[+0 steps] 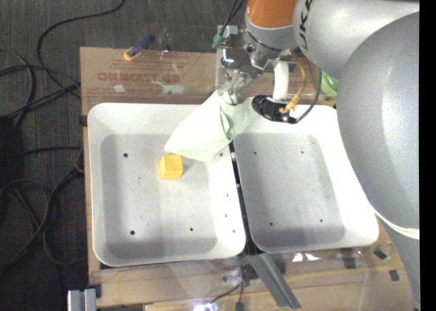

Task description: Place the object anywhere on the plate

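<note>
The object, a pale green plate (pixel 204 136), hangs tilted from my gripper (pixel 230 93), its upper edge pinched between the fingers and its lower edge drooping over the rear right corner of the left bin (pixel 109 235). My gripper is closed on that plate edge, above the rear rims where the two bins meet. A small yellow block (pixel 172 166) lies on the left bin's floor, just beside the plate's lower corner; I cannot tell whether they touch. The right bin (pixel 310 235) sits alongside.

Step in hand, as I judge it: carry phase, with the plate lifted and no flat plate lying ready. The task wording suits the block as the object. Next move: lower and release the plate flat in a bin, then fetch the block.
</note>
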Robot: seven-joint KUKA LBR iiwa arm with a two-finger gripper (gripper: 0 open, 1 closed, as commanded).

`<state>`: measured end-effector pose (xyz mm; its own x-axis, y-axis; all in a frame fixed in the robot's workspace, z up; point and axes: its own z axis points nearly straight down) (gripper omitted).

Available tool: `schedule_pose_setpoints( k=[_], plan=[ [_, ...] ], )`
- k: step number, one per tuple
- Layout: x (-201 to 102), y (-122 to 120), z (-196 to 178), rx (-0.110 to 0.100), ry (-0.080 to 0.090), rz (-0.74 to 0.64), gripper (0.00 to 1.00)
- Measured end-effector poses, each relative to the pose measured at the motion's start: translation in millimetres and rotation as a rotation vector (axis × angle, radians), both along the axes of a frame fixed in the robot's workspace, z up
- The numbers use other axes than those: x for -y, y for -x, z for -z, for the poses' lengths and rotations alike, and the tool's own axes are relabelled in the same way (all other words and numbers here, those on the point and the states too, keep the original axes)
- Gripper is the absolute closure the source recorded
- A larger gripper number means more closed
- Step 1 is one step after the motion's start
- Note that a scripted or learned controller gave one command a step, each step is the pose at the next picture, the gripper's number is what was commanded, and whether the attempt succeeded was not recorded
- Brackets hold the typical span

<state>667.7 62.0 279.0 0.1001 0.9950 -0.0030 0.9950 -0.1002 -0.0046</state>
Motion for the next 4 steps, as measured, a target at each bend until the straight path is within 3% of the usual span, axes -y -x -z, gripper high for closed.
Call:
schedule_pose_setpoints(
  k=[1, 2, 3, 4],
  plan=[
    [-51.0, 55.5, 112.6, 0.000, 0.001, 0.146, 1.00],
    [-143.5, 121.0, 109.2, -0.001, 0.002, 0.567, 1.00],
    [-73.1, 126.7, 84.0, 0.001, 0.004, 0.615, 1.00],
    [-136.0, 181.0, 40.7, 0.001, 0.004, 0.774, 1.00]
  ],
)
